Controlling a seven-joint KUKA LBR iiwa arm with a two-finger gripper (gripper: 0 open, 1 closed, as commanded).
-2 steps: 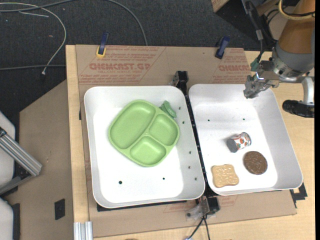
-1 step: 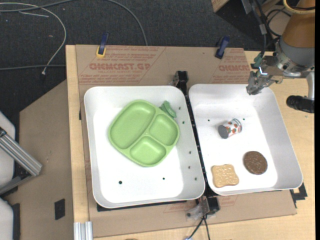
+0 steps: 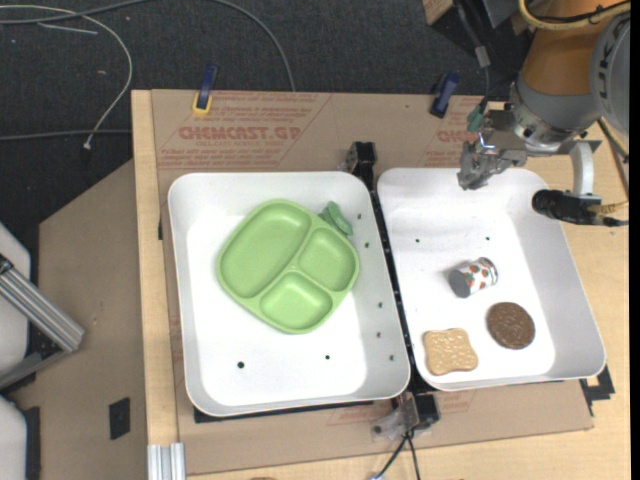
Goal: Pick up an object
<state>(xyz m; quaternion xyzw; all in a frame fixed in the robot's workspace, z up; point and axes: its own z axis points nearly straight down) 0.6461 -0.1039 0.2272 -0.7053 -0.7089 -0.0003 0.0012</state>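
In the right bin (image 3: 560,268) lie three small objects: a grey, white and red toy (image 3: 472,276) near the middle, a round brown cookie (image 3: 511,325) toward the front right, and a tan square cracker (image 3: 449,350) at the front. My gripper (image 3: 472,176) hangs over the bin's far left corner, well behind the toy, with nothing seen between its fingers. The left bin (image 3: 200,368) holds a green divided plate (image 3: 288,265) with a small green piece (image 3: 337,218) at its far edge.
Both bins rest on a cardboard sheet (image 3: 250,128) held by blue clamps (image 3: 207,84) at the back. A black clip (image 3: 361,156) sits between the bins at the far side. Cables run over the dark floor behind.
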